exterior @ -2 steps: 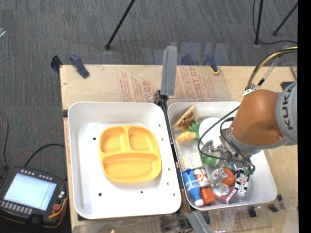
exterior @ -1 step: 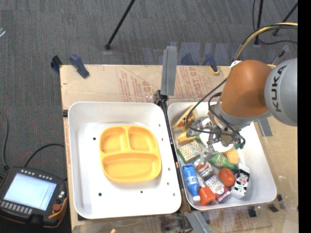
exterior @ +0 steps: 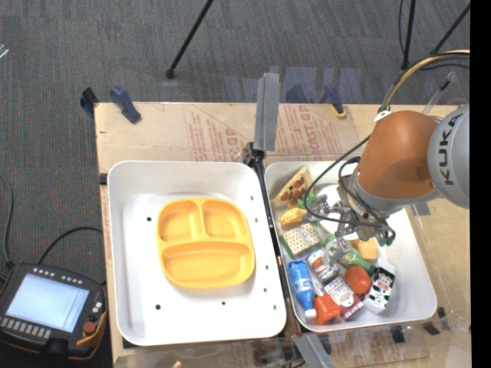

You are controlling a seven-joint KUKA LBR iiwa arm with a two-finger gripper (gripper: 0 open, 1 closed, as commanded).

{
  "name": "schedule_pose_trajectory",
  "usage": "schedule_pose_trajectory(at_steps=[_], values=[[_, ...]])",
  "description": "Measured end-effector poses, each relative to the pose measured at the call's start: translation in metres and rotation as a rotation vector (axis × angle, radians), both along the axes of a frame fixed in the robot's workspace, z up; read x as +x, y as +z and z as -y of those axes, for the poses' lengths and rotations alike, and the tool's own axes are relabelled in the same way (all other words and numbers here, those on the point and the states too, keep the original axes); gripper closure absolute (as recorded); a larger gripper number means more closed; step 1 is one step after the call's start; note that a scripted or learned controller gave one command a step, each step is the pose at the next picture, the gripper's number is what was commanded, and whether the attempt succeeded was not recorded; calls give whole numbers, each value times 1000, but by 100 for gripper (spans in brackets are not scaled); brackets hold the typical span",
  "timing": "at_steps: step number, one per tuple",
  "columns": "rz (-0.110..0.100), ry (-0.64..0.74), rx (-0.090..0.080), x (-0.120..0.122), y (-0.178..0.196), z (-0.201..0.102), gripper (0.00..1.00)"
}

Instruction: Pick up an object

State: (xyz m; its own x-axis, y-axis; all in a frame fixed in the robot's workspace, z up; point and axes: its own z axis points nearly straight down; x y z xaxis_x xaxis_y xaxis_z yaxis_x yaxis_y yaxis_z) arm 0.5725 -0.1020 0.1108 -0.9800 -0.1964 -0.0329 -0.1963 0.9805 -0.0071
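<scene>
Gripper (exterior: 367,232) low over right white bin (exterior: 420,278); grip state cannot be told. Crowded around: red tomato (exterior: 357,279), blue bottle (exterior: 301,277), pizza slice (exterior: 294,185). Yellow divided plastic tray (exterior: 205,241) sits in left bin (exterior: 130,198).

A yellow divided tray (exterior: 205,241) is lying in the middle of the left bin (exterior: 126,198), leaving bare white floor open all around it, widest along the near and left walls. The right bin (exterior: 418,282) is crowding its left and near parts with small items packed touching one another, among them a blue bottle (exterior: 301,280) and a red tomato (exterior: 357,279). The arm (exterior: 399,163) is hanging over that bin's middle, blocking approach from above there, while floor at its far right is staying open.
</scene>
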Motion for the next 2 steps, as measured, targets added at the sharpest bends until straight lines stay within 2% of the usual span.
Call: schedule_pose_trajectory(at_steps=[1, 2], values=[[-23, 146, -3, 76, -17, 9, 0], [-20, 270, -5, 61, -18, 98, 0]])
